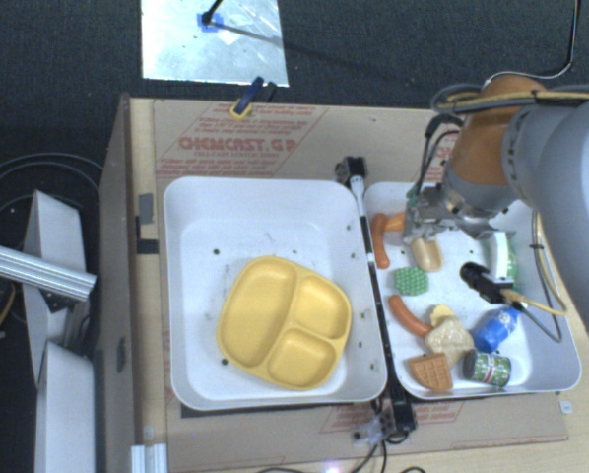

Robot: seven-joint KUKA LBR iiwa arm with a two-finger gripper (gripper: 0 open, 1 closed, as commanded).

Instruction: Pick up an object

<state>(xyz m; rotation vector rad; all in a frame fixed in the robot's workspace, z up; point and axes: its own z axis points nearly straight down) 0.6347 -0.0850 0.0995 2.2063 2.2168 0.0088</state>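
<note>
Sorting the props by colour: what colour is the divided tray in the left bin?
Yellow; the divided tray shows clearly in the camera view.

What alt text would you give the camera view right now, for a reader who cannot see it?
The arm's gripper hangs over the right bin, just above a tan bread roll among small toy foods and cans. The left bin holds a yellow divided tray.

Arm [560,146] cut off at right edge, pincer [423,227] fingertips indistinct

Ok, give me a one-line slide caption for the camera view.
KUKA arm's gripper poised over a tan toy food piece in the cluttered right bin; a yellow divided tray lies in the left bin.
</note>
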